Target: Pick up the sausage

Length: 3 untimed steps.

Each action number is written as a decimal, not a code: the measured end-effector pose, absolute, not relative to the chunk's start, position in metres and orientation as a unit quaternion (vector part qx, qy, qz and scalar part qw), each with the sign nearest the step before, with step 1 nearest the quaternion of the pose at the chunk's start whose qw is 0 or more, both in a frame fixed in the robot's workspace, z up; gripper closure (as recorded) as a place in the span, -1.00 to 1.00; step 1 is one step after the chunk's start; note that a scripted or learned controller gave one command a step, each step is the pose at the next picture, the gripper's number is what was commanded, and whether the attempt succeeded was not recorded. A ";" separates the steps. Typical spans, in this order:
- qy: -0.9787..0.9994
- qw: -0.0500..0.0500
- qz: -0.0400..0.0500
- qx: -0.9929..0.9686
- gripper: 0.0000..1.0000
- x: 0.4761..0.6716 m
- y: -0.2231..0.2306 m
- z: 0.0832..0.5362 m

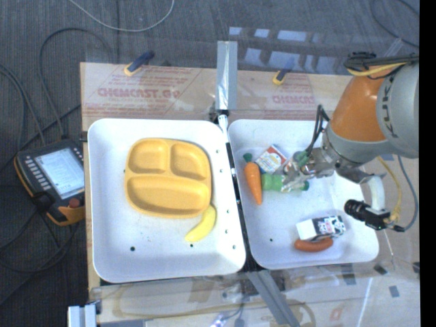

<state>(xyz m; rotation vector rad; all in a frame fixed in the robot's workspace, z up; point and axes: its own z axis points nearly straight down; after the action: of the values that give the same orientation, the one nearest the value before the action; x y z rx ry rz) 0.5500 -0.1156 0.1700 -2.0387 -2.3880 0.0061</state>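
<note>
Sausage (pixel 314 244) untouched in right bin (pixel 361 254), not picked yet; hand (pixel 294 177) well apart above; finger state unclear.

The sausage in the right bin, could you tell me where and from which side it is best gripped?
Probably at its left half, from straight above, fingers closing across its short width. The sausage lies flat and roughly left-to-right near the front of the right bin, but a black and white carton crowds its right end from behind. The gripper sits farther back, above the green item.
</note>
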 end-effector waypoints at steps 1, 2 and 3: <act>-0.760 0.001 0.002 -0.649 -1.00 0.550 -0.116 0.170; -0.709 0.002 0.002 -0.705 -1.00 0.483 -0.176 0.121; -0.691 -0.006 0.000 -0.723 -1.00 0.486 -0.150 0.090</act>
<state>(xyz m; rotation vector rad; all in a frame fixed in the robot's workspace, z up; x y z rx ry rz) 0.4864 -0.1502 0.0903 -2.2803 -2.1782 -0.0014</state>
